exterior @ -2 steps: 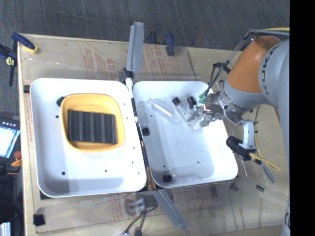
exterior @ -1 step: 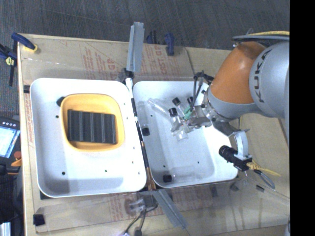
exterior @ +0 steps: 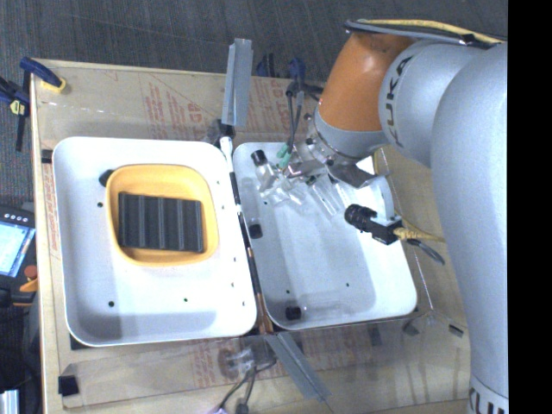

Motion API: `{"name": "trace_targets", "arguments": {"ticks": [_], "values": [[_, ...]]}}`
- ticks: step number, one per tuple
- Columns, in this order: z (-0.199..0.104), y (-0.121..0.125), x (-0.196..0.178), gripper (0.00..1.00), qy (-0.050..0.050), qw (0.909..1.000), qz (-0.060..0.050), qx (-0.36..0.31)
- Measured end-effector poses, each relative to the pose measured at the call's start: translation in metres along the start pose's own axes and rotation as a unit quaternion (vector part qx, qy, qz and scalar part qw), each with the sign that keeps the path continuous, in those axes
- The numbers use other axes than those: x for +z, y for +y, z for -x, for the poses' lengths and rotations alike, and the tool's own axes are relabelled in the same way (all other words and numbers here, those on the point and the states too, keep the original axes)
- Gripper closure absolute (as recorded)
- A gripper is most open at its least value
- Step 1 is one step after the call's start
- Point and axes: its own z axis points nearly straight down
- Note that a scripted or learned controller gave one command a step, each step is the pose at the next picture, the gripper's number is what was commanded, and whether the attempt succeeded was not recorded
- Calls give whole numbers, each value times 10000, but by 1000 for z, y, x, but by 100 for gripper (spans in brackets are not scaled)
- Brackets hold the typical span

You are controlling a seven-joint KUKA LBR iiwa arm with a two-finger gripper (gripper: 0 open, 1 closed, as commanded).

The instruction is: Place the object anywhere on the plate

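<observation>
A yellow plate (exterior: 159, 179) with rounded corners lies in the left bin (exterior: 86, 300). A dark grey ribbed rectangular object (exterior: 162, 222) rests flat on the plate and covers most of its middle. My gripper (exterior: 289, 175) hangs low over the far left corner of the right bin (exterior: 345, 291), well to the right of the plate and apart from the object. The orange band and grey wrist stand directly behind it. I see nothing held at its tip.
A black plug on a yellow cable (exterior: 373, 221) hangs off the arm over the right bin. A raised divider (exterior: 246, 248) separates the two bins. Blue clamps (exterior: 39, 74) sit at the bench's far left edge. A small screen (exterior: 13, 247) stands left.
</observation>
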Motion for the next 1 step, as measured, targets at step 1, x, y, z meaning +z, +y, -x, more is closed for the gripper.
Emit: {"name": "trace_targets", "arguments": {"ticks": [1], "values": [[-46,26,22,100,7,9988,-7,-493]]}}
